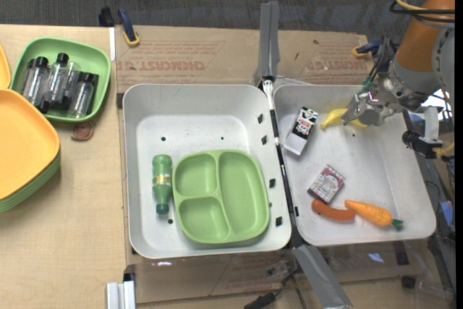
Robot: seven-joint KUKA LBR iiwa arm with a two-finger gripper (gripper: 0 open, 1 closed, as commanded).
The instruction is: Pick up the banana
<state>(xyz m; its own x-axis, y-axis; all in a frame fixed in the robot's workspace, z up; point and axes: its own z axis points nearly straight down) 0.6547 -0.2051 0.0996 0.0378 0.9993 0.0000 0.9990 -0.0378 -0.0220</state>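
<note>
Banana [333,116] lies in the right bin [405,177], far side, just right of the black-and-white carton [302,129]. Gripper [359,114] is down at the banana's right end, touching or nearly so; whether its jaws are apart, together or clamped on the fruit, cannot tell. Judged: approach done, grasp unconfirmed, lift left to do. Also in the right bin, nearer than the carton: small packet [326,184], red sausage-like toy [333,210], carrot [372,213]. Left of the carton, the left bin [145,155] has a green divided tray [219,195] and green bottle [162,183]. Bench top is cardboard and wood; far left, orange plates [25,155], green dish of vials [61,79]. Grey carpet beyond.
</note>
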